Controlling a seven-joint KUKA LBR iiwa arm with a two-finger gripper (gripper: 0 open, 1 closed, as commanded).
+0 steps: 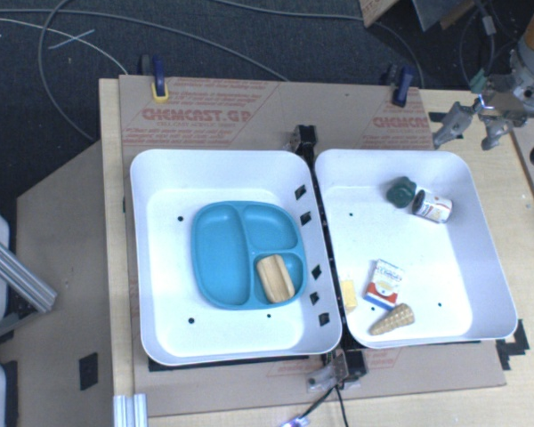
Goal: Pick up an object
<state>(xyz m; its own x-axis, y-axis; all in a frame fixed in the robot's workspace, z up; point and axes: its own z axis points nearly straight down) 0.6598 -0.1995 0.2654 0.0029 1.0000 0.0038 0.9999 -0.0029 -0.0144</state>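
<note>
In the right bin [481, 265], nearest the front, lies a tan cone [392, 319], then a small red and white carton [384, 283], a yellow piece [348, 294] beside the wall, and farther back a small bottle [431, 207] touching a dark green cap [401, 191]. The left bin [160, 238] holds a blue divided plate [240, 252] with a bread-like piece [275, 277] in one compartment. The gripper [470, 124] hangs beyond the bins with its fingers spread, holding nothing.

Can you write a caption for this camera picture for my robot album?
Pincer waits above right bin; blue plate holds a bread roll.
</note>
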